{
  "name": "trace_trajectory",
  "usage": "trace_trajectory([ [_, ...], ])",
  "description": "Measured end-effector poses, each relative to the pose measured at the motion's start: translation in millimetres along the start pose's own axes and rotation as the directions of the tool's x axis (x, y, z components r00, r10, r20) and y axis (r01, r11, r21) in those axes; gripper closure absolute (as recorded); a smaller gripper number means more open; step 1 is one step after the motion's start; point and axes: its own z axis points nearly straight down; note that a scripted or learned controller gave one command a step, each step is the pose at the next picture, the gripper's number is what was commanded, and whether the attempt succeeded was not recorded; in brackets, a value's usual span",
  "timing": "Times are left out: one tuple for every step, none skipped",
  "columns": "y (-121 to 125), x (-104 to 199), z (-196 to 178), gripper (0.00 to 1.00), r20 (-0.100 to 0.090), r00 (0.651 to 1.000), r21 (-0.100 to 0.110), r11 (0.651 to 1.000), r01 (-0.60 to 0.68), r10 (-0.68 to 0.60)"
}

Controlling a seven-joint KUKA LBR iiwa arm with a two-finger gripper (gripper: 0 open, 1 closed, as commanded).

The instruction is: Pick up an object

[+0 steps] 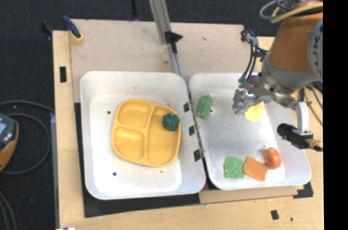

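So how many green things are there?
3: one on the yellow tray, one at the right bin's left edge, one near its front. The arm may hide more.

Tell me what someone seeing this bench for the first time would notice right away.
Probably the yellow divided tray in the left bin, with a dark green lump sitting in its upper right compartment. Next, the grey and orange arm reaching in from the right, its gripper hanging over the right bin beside a pale yellow piece.

One fixed camera looks down at a slant on both white bins (92, 115).
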Motion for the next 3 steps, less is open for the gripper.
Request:
trace_trajectory([
  [8.1, 53.5, 7.5, 1.0, -0.001, 1.0, 0.004, 1.0, -0.001, 0.001],
  [21.7, 97.5, -1.2, 1.0, 0.0, 1.0, 0.001, 1.0, -0.001, 0.001],
  [35.3, 147.4, 10.6, 1.0, 0.0, 1.0, 0.003, 1.0, -0.001, 0.001],
])
